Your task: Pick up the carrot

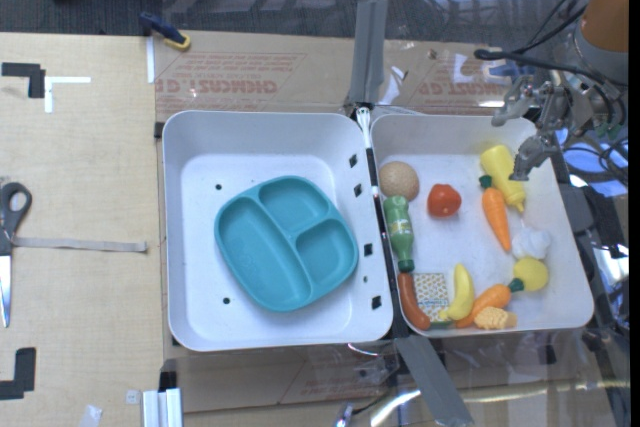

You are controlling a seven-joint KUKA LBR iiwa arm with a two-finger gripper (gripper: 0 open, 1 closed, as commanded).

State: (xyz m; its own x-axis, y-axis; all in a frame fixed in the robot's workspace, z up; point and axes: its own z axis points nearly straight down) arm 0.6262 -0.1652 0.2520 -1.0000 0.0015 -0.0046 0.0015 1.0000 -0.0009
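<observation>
The carrot (pixel 496 218), orange with a green stalk end, lies lengthwise in the right bin (pixel 470 140) near its right wall, just below a yellow pepper (pixel 497 163). A second, smaller orange carrot-like piece (pixel 490 297) rests near the bin's front. My gripper (pixel 520 131) hangs over the bin's back right corner, up and to the right of the carrot. Its fingers (pixel 526 158) stand open with nothing between them, and the lower one ends close to the yellow pepper.
The right bin also holds a tomato (pixel 444 200), a brown round fruit (pixel 399 180), a green bottle (pixel 399 230), a sausage (pixel 411 300), a banana (pixel 462 290), a lemon (pixel 531 273) and corn (pixel 495 318). A teal divided plate (pixel 288 242) lies in the left bin (pixel 190 245).
</observation>
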